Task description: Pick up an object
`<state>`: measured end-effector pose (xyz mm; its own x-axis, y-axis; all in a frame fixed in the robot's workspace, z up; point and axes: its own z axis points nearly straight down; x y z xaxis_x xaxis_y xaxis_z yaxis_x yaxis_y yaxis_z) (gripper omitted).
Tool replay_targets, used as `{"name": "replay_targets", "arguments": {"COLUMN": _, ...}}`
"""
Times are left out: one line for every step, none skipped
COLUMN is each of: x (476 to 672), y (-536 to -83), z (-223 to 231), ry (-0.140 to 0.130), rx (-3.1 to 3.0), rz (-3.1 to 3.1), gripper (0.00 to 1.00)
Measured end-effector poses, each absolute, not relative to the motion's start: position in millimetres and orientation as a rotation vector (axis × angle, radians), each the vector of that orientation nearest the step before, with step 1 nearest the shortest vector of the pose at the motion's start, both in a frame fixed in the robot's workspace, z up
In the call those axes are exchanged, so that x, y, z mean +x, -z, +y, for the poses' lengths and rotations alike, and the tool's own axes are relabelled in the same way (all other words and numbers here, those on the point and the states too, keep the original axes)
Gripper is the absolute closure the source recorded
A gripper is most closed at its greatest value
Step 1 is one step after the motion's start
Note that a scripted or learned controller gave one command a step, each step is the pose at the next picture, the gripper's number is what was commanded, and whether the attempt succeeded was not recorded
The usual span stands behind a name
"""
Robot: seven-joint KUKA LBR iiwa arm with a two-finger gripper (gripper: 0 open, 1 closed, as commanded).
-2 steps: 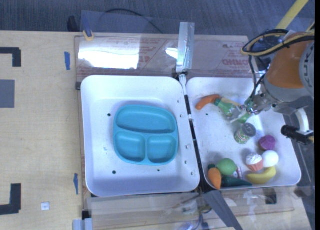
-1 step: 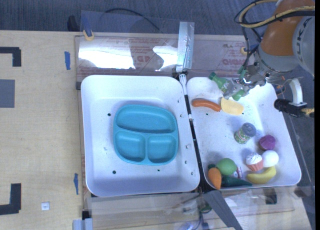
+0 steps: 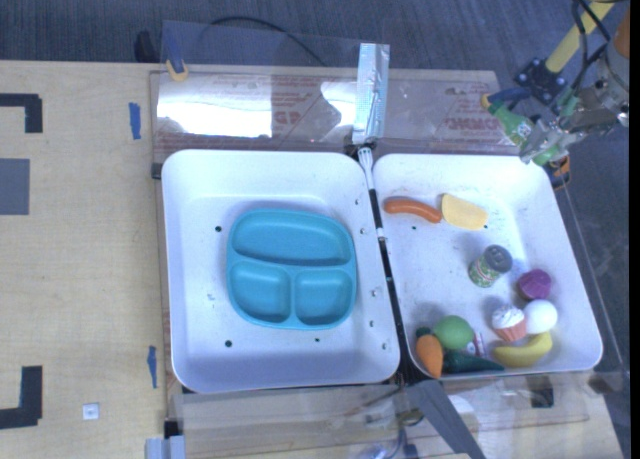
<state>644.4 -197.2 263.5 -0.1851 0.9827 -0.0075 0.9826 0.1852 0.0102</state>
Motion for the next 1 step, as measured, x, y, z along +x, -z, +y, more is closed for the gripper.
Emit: {"name": "replay_targets", "arguments": {"x": 636.8, "y": -246.6, "z": -146.8, "ry": 0.001, "rx": 2.274, "rz": 2.171, "gripper": 1.00}}
